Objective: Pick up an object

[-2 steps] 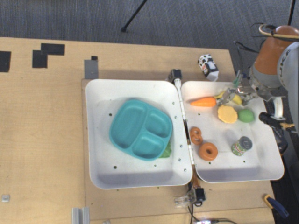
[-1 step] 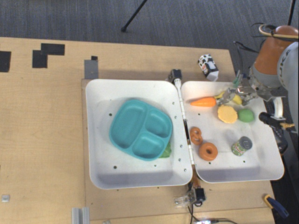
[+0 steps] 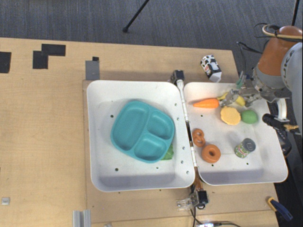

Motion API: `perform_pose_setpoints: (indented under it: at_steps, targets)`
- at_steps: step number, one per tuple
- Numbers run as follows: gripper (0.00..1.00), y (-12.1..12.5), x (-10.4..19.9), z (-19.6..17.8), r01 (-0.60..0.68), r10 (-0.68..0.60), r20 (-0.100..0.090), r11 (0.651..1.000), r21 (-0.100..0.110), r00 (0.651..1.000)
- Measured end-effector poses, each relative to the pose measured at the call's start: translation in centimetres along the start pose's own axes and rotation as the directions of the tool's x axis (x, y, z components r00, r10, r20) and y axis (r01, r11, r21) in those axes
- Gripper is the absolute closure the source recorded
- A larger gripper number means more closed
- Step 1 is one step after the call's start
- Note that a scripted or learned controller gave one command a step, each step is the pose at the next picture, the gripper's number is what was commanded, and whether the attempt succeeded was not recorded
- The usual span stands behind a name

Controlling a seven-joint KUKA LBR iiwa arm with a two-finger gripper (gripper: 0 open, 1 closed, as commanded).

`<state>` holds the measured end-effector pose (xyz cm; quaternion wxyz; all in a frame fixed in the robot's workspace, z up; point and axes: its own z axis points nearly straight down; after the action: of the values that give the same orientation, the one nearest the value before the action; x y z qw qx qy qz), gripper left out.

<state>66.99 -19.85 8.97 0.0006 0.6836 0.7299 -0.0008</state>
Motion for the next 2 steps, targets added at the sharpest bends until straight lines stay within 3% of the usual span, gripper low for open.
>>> perform_pose_setpoints:
  at_steps: [2]
  targets:
    - [0.0, 0.0, 0.0, 0.0, 0.0, 0.0, 0.0, 1.0, 0.0, 1.0]
